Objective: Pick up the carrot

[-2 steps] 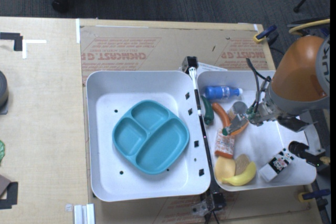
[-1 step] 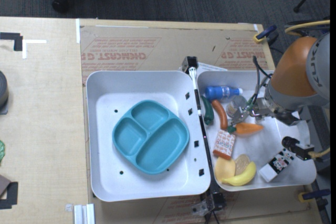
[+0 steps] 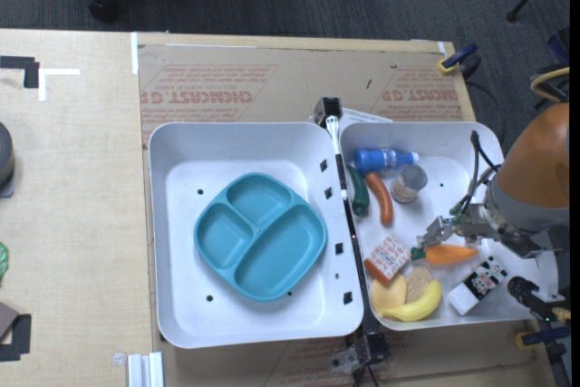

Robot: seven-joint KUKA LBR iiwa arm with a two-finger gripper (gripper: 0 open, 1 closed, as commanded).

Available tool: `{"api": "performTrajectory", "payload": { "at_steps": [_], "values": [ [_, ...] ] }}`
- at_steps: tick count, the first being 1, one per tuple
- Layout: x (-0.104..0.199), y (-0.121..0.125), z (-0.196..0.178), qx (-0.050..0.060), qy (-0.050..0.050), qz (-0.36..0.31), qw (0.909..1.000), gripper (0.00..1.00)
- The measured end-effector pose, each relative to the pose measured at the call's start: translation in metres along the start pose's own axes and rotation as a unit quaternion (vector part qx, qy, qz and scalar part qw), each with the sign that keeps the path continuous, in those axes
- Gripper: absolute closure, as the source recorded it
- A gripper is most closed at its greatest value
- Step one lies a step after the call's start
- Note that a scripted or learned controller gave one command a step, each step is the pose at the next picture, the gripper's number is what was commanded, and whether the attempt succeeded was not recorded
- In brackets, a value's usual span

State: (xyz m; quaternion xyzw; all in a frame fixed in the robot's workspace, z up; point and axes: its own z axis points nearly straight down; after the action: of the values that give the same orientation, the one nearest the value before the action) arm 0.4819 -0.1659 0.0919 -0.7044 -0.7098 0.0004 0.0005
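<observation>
Camera view shows brown cardboard (image 3: 272,86) under the bins, its red print reversed and unreadable; the left bin (image 3: 172,195) holds a blue divided plate (image 3: 261,236); the right bin (image 3: 489,145) holds a blue bottle (image 3: 382,160), sausage (image 3: 381,198), banana (image 3: 412,304) and the carrot (image 3: 450,255), beside the gripper (image 3: 439,231); whether its fingers are spread or pinching, I cannot tell.

Single fixed camera above bench (image 3: 72,195), slanted downward, both bins framed.

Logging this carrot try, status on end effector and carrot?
End effector low in right bin, at carrot's green end. Carrot lying on bin floor. Banana and slice close by, left.
</observation>
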Motion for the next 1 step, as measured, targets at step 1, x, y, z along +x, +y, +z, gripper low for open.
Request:
{"api": "performTrajectory", "payload": {
  "at_steps": [1],
  "values": [
    [-0.008, -0.003, -0.0001, -0.001, 0.0, -0.13, 0.9915, 0.0]
  ]
}}
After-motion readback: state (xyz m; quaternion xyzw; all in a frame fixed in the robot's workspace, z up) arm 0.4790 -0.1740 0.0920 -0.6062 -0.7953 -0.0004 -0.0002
